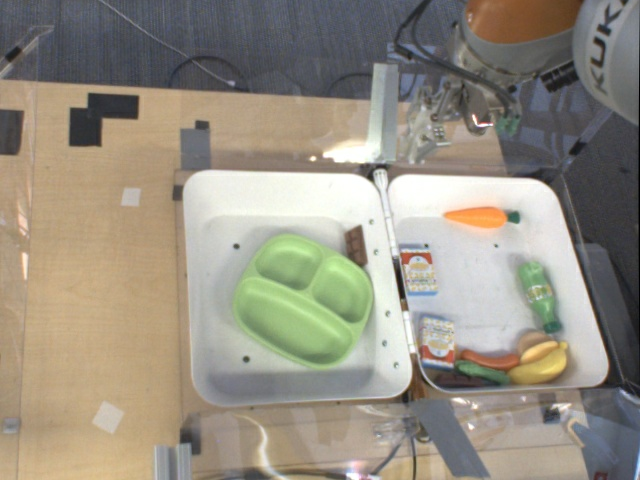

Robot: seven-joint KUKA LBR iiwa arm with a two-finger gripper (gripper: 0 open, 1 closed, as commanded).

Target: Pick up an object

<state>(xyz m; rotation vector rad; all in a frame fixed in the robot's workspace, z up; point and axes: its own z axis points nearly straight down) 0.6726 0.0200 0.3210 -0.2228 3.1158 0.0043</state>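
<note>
You see a big wooden table filling most of the frame. On it sit two white bins side by side. The left bin is in the middle of the frame, and the right bin is at the lower right.

The arm comes in at the upper right, grey with an orange part. Its gripper hangs above the top edge of the right bin, near where the two bins meet. You cannot tell how the gripper is set, because it is small and blurry.

In the left bin lies a big green plate with three parts. A small brown block rests by its upper right edge.

In the right bin, an orange carrot lies near the top. A green bottle lies on the right side. A yellow banana sits in the lower right corner, next to a red pepper. Two small boxes lie along the left side, one above the other.
</note>
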